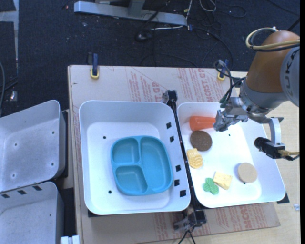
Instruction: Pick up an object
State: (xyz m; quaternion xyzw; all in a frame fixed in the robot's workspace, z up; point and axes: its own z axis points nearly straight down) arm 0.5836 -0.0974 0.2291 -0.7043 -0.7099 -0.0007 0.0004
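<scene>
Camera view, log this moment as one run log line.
gripper: over right bin, at orange piece | hold: none seen | brown disc: beside it | blue tray: left bin

A dark, speckled floor (43,47) fills the upper and left parts of the frame. Black cables (157,29) trail across it near the top centre, beside a long grey metal bar (128,13) lying at a slant. The desk (128,83) is topped with pale brown board printed with red lettering, and it takes up the centre and right. Yellow clamps (95,71) grip its far edge, one at upper left and one toward upper right. At the left edge sit white perforated panels (28,140), tilted. Light is even and soft.
</scene>
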